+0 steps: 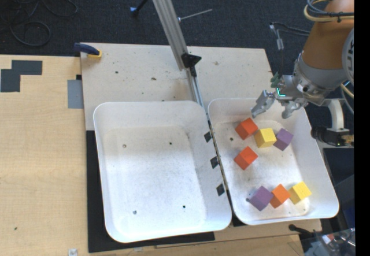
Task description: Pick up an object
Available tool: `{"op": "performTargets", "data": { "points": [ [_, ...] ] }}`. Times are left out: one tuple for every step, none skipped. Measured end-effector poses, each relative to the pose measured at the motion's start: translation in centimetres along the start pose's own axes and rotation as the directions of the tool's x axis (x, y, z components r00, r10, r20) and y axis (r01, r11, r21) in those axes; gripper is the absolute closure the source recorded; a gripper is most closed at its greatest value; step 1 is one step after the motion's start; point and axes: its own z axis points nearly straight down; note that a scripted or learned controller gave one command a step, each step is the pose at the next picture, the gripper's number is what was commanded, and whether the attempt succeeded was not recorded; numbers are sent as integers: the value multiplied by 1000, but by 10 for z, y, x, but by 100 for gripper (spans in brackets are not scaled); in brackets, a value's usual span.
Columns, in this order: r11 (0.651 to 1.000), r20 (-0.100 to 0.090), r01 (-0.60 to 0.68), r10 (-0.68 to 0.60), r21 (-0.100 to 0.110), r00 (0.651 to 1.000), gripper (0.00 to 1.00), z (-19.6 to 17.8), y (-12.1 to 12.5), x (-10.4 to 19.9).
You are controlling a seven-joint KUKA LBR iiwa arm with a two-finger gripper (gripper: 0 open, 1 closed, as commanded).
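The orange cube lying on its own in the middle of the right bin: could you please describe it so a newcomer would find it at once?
Start at the right bin, the one beside the gripper. Three cubes cluster near its far end and three line up at its near edge. The orange cube sits between those groups, toward the divider, touching nothing, whereas the other two orange ones each have neighbours.

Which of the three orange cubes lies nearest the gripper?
The orange cube at the right bin's far end, just below the gripper, left of the yellow cube. The other two orange cubes lie farther down the bin.
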Motion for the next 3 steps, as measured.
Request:
{"op": "performTargets", "data": {
  "points": [
    [1000, 1, 0, 0, -5, 1000, 0, -3, 1, 0],
    [1000, 1, 0, 0, -1, 1000, 0, 42, 6, 1],
    [1000, 1, -1, 1, -1, 1000, 0, 89, 12, -1]
  ]
}}
